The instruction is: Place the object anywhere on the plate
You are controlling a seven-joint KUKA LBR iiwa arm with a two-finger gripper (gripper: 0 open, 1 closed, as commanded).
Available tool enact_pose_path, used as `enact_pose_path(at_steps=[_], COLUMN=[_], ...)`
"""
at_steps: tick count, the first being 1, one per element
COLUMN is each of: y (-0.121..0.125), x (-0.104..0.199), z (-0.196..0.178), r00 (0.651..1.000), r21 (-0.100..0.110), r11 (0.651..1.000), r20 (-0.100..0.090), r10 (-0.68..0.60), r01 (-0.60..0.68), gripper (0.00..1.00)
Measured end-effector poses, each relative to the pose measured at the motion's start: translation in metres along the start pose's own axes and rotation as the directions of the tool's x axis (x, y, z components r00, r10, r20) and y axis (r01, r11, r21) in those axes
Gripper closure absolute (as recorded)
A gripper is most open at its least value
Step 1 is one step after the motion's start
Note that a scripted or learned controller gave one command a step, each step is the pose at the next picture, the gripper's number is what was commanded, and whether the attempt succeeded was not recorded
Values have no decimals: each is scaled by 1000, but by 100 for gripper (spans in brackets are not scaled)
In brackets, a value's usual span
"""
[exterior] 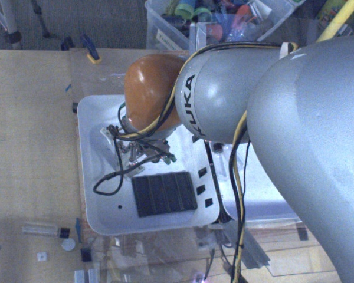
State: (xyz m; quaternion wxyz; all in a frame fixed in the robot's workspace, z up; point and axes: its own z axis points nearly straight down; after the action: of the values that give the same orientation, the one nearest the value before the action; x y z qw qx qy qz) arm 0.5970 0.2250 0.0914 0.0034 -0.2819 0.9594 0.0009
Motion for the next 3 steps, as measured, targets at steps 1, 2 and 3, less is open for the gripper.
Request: enact_pose_path(at_steps=[1,2,3], y=[-24,-24,-28], x=[-37,-42,-45], z=[-64,-156,-93], r00=[833,868,798], r21=[1,1,3], r11=[833,868,798], r20=[1,1,-4], r10=[554,497,603], r01=[-554,-497,-603], gripper=[100,100,100])
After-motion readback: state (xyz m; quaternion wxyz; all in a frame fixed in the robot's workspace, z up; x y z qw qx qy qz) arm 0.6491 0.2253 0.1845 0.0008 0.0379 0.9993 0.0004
